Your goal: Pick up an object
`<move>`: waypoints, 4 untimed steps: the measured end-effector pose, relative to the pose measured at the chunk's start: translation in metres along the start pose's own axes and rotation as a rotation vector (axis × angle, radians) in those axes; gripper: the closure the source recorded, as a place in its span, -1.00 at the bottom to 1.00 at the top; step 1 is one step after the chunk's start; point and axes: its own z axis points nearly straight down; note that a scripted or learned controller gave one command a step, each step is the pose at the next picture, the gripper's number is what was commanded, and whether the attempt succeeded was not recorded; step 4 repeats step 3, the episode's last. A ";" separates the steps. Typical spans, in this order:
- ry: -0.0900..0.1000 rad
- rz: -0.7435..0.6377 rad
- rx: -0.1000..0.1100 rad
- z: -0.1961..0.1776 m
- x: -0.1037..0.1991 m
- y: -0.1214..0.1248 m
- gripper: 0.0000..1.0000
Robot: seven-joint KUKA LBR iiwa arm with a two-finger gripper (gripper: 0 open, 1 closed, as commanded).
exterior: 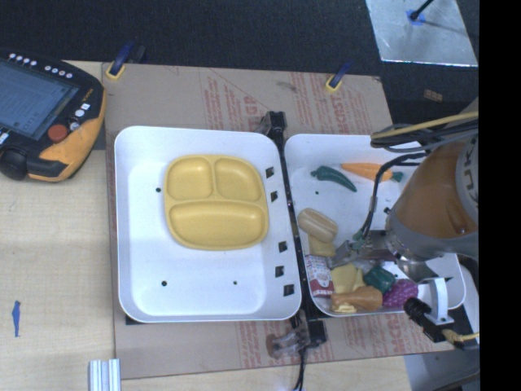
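Cardboard over a pale wooden bench, dark carpet beyond it, two white bins side by side.

Brown cardboard sheet point(244, 96), printed with faint red lettering, lies under both bins and is pinned by yellow clips at twelve o'clock. At ten o'clock rests a teach pendant point(45, 116), grey and orange with a dark screen. Left bin point(138, 283) is smooth glossy plastic with rounded corners and holds a matte yellow divided plate point(216, 200), three compartments, soft-edged. Right bin point(303, 157) carries toy food: a dark green pepper point(335, 177) and an orange carrot point(366, 170) toward one o'clock, a tan bread roll point(317, 223) nearer centre, a jumble of yellow, teal and purple pieces point(366, 290) at five o'clock. Metal gripper point(356, 249) hangs low over that jumble, just beside the roll; whether it is apart or together I cannot tell.
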 end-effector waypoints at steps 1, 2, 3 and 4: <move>-0.003 0.008 -0.001 -0.003 -0.076 -0.001 -1.00; 0.000 0.002 0.001 -0.013 -0.073 -0.001 1.00; 0.001 -0.006 -0.001 -0.014 0.013 0.042 1.00; 0.001 -0.006 -0.001 -0.014 0.013 0.042 1.00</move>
